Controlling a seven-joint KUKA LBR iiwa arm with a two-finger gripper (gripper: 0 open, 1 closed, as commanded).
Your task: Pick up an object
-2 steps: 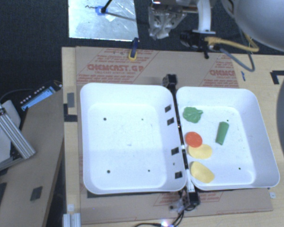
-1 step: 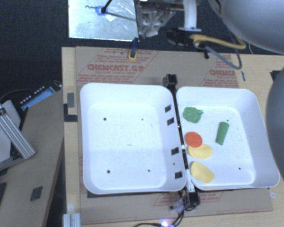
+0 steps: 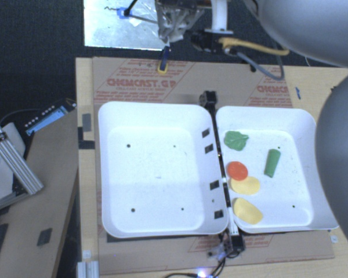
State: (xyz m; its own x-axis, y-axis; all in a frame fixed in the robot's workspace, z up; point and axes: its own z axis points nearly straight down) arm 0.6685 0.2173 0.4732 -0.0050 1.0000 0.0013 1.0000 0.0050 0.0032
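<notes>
The right bin (image 3: pixel 296 213) holds several small items along its left side. A flat green leafy piece (image 3: pixel 236 140) lies at the back, with a green cylinder (image 3: pixel 272 163) to its right. An orange-red disc (image 3: pixel 237 169) touches a yellow oval (image 3: pixel 245 185), and a second yellow piece (image 3: pixel 247 211) lies nearer the front. My gripper (image 3: pixel 170 32) hangs high over the back of the bench, beyond the far rim of the left bin (image 3: pixel 110 172) and far from all these items. A small blue and yellow thing (image 3: pixel 163 61) sits just below it; whether the gripper touches it is unclear.
A black hinge strip (image 3: pixel 219 172) runs between the two bins. A cardboard sheet (image 3: pixel 139 83) lies under them. A shiny metal plate (image 3: pixel 113 16) is at the back left. The large grey arm (image 3: pixel 336 155) covers the right bin's right edge.
</notes>
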